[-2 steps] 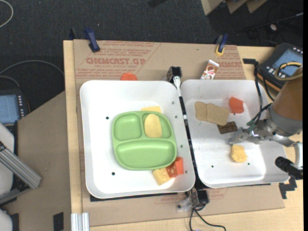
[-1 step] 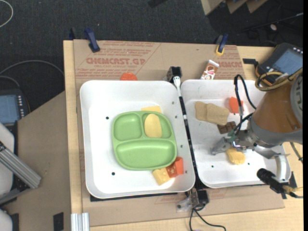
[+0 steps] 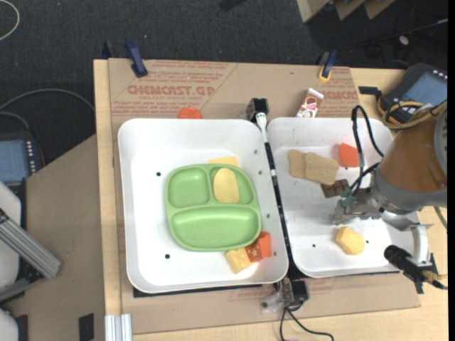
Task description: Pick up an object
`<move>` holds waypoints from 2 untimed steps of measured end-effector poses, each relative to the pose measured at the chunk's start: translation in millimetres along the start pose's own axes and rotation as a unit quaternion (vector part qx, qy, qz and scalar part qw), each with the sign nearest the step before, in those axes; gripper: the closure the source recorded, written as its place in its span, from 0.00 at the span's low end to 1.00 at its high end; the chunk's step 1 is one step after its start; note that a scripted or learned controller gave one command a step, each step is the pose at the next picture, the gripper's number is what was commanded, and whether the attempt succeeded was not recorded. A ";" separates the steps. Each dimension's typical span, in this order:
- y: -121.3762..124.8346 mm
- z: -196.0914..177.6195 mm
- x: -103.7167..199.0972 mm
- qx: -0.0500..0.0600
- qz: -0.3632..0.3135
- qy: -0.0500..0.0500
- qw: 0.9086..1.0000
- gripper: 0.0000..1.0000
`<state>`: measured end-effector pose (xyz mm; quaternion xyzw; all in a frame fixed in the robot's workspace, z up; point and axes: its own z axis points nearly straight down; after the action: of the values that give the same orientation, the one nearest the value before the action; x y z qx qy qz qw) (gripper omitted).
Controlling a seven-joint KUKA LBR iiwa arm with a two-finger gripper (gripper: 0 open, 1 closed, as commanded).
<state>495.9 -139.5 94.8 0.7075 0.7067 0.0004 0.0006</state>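
Observation:
My gripper (image 3: 347,207) hangs low over the right bin (image 3: 313,254), at the end of the grey and orange arm (image 3: 416,169) that comes in from the right. Just up-left of it lies a small brown piece (image 3: 334,188), touching two tan bread-like slabs (image 3: 311,165). A yellow lump (image 3: 350,241) sits just below the gripper. An orange piece (image 3: 348,154) rests near the bin's far side. Nothing visibly hangs from the gripper.
The left bin (image 3: 142,190) holds a green divided plate (image 3: 212,226) with a yellow item (image 3: 226,185) in its upper right compartment. A yellow block (image 3: 239,259) and an orange block (image 3: 261,246) lie at the plate's lower right. A black cable (image 3: 359,130) loops above the right bin.

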 end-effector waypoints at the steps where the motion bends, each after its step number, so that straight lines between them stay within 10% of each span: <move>1: -0.2 0.6 0.0 0.000 0.000 0.000 1.000 0.00; 2: 61.6 10.0 -59.7 -0.002 -0.001 -0.002 1.000 0.00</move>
<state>557.4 -199.2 84.8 0.7071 0.7071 0.0003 0.0039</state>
